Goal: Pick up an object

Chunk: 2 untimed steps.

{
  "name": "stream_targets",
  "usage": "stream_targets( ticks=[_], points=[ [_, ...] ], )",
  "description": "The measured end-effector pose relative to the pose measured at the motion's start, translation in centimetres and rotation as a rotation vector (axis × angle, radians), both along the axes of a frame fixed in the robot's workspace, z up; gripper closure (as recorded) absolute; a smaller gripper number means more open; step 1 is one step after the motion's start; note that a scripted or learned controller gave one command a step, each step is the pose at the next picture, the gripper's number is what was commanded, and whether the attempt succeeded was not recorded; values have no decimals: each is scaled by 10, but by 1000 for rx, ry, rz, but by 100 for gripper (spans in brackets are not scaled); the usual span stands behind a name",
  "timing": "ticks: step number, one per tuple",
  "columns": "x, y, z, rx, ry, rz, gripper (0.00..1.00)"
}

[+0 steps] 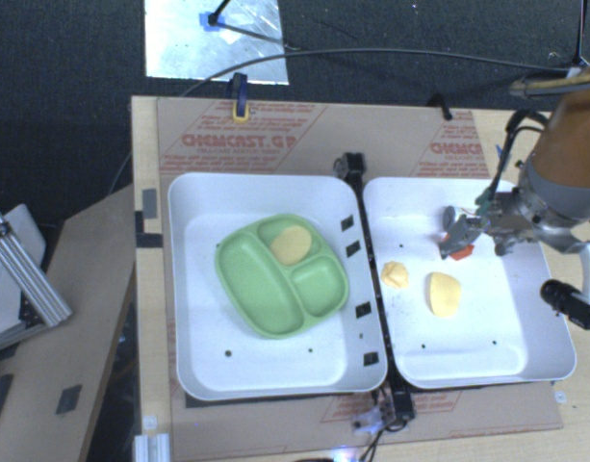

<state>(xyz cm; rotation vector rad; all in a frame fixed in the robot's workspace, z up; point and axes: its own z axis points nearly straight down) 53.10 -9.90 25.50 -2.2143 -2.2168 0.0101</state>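
the claw [456, 239] hovered over the right shallow white bin [497, 354]; whether it was parted or closed could not be told. a small yellow lump [396, 275] lay near it at seven o'clock, a larger yellow piece [445, 294] at six. the left white bin [208, 354] held a green divided plate [266, 296] on the brown cardboard-covered tabletop [275, 138].

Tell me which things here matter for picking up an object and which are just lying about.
For the job:
claw over the right bin
small yellow piece
larger yellow piece

Lying about:
green divided plate in the left bin, with a yellow piece on it
blue clamp
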Motion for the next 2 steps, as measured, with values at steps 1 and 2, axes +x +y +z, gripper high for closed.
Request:
stream_targets(
  ticks=[1, 2],
  points=[
    [2, 0, 6, -1, -12, 2, 0],
    [-7, -1, -41, -1, -8, 0, 0]
  ],
)
